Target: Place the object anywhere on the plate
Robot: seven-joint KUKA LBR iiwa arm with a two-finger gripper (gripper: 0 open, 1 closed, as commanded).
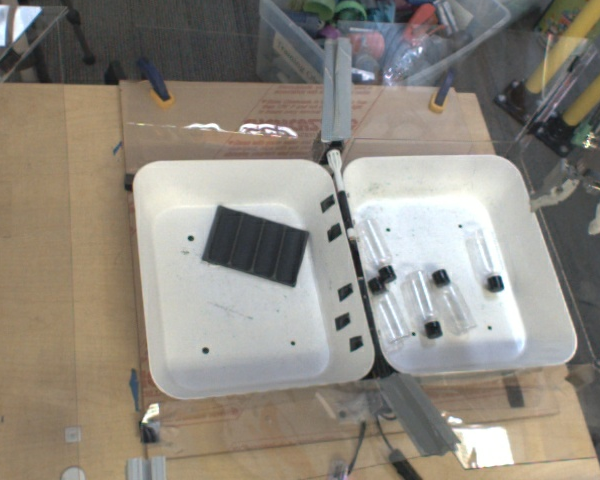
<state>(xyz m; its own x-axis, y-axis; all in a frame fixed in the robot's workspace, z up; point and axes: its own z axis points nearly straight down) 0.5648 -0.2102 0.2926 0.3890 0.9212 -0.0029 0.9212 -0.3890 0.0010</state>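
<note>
Camera view: clear bottles [420, 293] right bin [540, 268]; black plate [255, 245] left.

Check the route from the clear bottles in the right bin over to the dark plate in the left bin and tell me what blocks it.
The clear bottles lie in the right bin; the dark plate lies flat in the left bin. Between them run the two bins' raised adjoining rims with black clips. Nothing else visible lies on that route, and nothing rests on the plate.

A ribbed black rectangular plate [255, 245] lies in a glossy white plastic bin [170, 363]; clear plastic vials [420, 303] carry black caps.
</note>
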